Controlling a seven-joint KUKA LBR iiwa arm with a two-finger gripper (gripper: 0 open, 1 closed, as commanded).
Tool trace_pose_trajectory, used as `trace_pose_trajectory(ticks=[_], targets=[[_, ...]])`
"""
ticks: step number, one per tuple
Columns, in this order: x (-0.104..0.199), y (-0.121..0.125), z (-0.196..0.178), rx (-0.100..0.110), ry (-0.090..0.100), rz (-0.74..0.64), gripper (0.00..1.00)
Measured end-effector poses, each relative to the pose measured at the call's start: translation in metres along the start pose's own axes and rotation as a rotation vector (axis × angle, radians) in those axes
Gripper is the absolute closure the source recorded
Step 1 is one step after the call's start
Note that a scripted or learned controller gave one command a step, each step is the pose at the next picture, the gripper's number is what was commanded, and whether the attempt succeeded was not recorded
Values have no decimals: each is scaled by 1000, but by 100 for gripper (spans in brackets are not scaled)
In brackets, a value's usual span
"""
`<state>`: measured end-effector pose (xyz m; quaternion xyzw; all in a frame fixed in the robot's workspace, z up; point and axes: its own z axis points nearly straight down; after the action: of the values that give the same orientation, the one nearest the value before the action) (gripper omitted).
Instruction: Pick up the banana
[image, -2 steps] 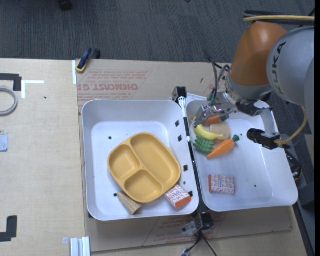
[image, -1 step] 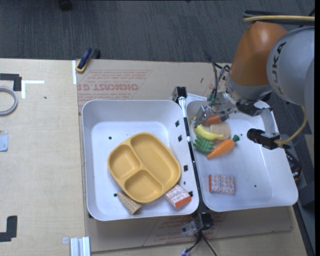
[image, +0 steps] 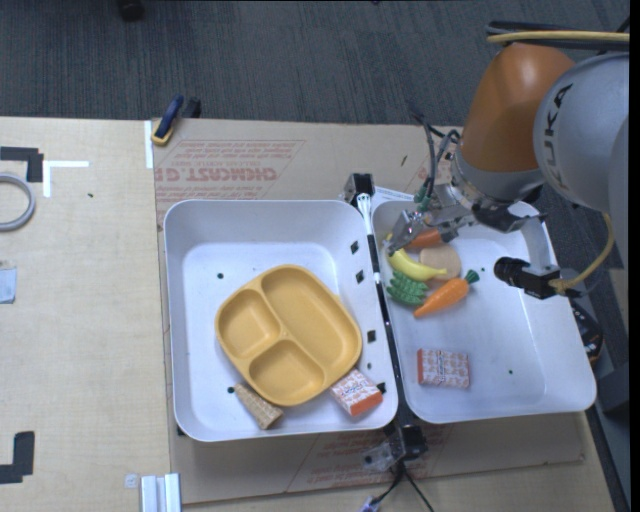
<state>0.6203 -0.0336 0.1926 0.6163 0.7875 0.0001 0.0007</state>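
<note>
left bin (image: 190, 330): yellow 3-compartment plate (image: 288, 333) in the middle, tilted diag. Small tan block (image: 259, 406) just off plate's lower-left edge, orange/white box (image: 356, 392) at its lower-right, touching or nearly.
right bin (image: 540, 370): banana (image: 415, 266) in upper-left area, near the wall shared w/ left bin. Lies across a pale round piece (image: 443, 262). Green veg (image: 406, 290) just below banana, carrot (image: 443, 295) beside it to the right, tilted. Red/white packet (image: 443, 368) lower centre, apart from the cluster.
arm (image: 545, 110): comes in from upper right, orange band over the bin's top edge, wrist angled down-left.
tool (image: 415, 228): low over right bin's upper-left corner, just above banana. An orange-red item (image: 430, 239) sits right at the tips; can't tell if gripped.
tool state: can't tell, tips lost in clutter.
banana: in bin, not lifted.
counter (image: 80, 330): tan, carries both bins.
</note>
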Motion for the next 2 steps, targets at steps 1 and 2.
trace_pose_trajectory(ticks=[1,2], targets=[[0,0,0,0,0,0,0],[0,0,0,0,0,0,0]])
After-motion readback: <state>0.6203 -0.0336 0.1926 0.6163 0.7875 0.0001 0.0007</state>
